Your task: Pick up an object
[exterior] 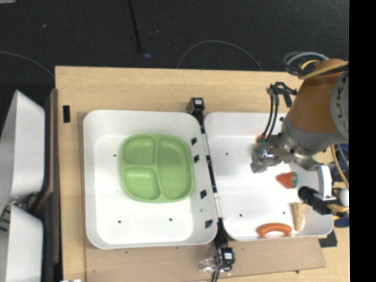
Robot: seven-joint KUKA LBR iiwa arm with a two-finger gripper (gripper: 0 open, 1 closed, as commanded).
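Your view looks down at a slant on a pale wooden bench (135, 87) that carries two shallow white bins side by side. The left bin (100, 157) holds a light green plate (157, 168) divided into compartments, lying flat near the bin's middle.

The grey and orange arm (317, 107) reaches in from the right over the right bin (235, 157). Its hand (264, 158) is low over the bin floor, right of the bin's middle. From this angle you cannot tell how far the hand is open, nor whether it has hold of anything.

The things you could pick up in the right bin lie toward its near right corner. A small red-orange piece (286, 180) sits just beside the hand, on its right and a little nearer to you. A tan, cone-like piece (299, 215) lies nearer the front wall, and an orange ring (274, 231) lies against the front wall, to the left of the tan piece.
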